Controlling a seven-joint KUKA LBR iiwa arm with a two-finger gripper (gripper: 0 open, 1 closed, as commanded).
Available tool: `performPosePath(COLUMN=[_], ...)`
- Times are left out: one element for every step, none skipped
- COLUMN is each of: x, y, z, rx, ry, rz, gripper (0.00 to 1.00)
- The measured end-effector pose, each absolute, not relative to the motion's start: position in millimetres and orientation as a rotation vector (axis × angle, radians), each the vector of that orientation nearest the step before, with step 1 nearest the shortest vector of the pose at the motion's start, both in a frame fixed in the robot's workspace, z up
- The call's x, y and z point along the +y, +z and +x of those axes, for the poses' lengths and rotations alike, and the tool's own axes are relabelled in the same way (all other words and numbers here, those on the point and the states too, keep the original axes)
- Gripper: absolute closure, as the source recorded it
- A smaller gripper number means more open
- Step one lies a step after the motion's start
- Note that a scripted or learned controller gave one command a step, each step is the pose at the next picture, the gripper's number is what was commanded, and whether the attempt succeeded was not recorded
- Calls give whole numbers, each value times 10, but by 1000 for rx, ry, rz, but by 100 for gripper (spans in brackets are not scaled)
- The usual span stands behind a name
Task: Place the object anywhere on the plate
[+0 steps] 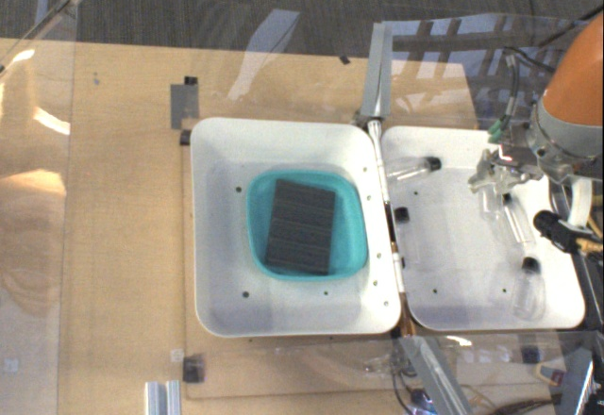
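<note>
Dark ribbed block [301,225] flat on teal plate [351,243], long axis near-vertical, slightly tilted; jaws' state unclear.

Robotics lab: wooden bench [113,215], white bins [212,309], acrylic shields [57,121].

Object [301,225] on plate [352,232]; in left bin [219,290]

Bright even light, window glare on bench [57,177] left, mild softness
</note>
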State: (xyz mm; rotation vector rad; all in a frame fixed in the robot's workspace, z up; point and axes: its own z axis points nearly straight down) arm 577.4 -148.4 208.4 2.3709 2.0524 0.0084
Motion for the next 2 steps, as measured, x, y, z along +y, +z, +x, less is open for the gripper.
performPosePath(x=[-687, 96], y=[1842, 1855], z=[5454, 5572], rx=[2143, 2339], ry=[3, 8], rz=[2295, 2091], gripper=[100, 100])
